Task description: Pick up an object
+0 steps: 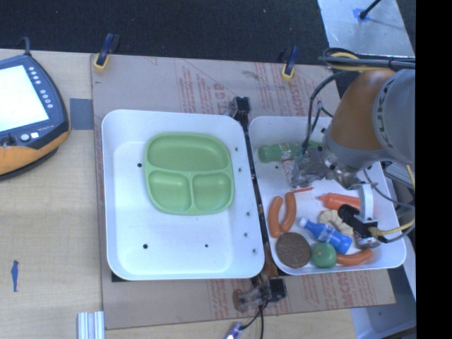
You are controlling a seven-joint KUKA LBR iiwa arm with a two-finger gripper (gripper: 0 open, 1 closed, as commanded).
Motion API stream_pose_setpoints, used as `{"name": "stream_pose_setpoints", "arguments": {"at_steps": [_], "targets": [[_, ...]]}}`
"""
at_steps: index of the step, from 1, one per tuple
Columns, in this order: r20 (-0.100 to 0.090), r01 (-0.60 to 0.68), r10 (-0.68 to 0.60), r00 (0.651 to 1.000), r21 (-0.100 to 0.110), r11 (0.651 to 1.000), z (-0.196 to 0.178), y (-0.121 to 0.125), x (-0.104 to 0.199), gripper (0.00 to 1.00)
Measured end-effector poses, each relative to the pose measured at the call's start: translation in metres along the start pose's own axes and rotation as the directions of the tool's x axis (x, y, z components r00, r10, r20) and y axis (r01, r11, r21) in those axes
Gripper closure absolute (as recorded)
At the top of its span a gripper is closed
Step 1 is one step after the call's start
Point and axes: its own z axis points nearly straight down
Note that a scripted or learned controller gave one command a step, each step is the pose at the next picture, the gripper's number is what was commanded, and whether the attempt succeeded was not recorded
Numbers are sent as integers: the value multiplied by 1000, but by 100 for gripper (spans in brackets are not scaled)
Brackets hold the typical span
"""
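Gripper (pixel 302 167) near bin (pixel 263 210) wall — crowded

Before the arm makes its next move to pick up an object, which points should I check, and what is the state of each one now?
1. Gripper is over the right bin: ok.
2. Fingers open or shut: cannot tell.
3. Something held between the fingers: cannot tell.
4. Green bottle lies close beside the gripper: ok.
5. Sausages, blue bottle and brown disc lie uncovered: ok.
6. Green divided plate lies in the left bin, apart from the arm: ok.

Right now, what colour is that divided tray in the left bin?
Light green; the divided tray shows plainly in the camera view.
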Motion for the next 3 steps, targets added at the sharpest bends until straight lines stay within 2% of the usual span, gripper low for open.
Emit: {"name": "stream_pose_setpoints", "arguments": {"at_steps": [1,2,3], "targets": [[1,1,-1,1000,1,1000,0,0,0,0],[-6,-1,1,1000,17,1000,8,73,-3,0],[-8,-1,1,1000,12,1000,16,40,9,0]]}}
